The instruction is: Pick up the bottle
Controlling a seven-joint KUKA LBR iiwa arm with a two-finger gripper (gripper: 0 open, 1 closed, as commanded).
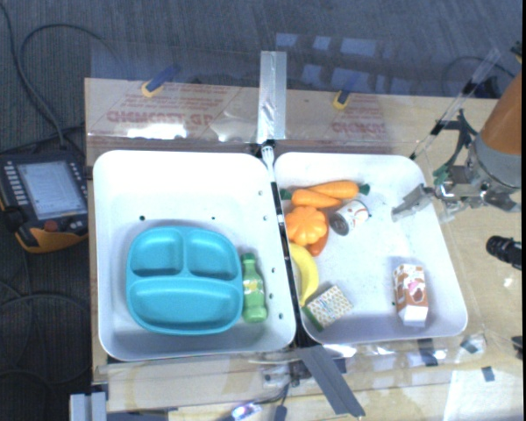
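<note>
The green bottle [252, 289] lies in the left bin [114, 191], pressed between the right edge of a blue divided plate [186, 277] and the bin's right wall. Its cap end points toward the back. My gripper [412, 203] hangs over the upper right part of the right bin [447, 270], far to the right of the bottle, with nothing seen in it. The grey arm with its orange band [504, 121] comes in from the right edge.
The right bin holds two carrots [324, 193], an orange pumpkin-like toy [305, 225], a small can [349, 217], a banana [305, 270], a patterned sponge-like block [330, 305] and a small carton [410, 292]. A teach pendant [39, 196] lies left of the bench.
</note>
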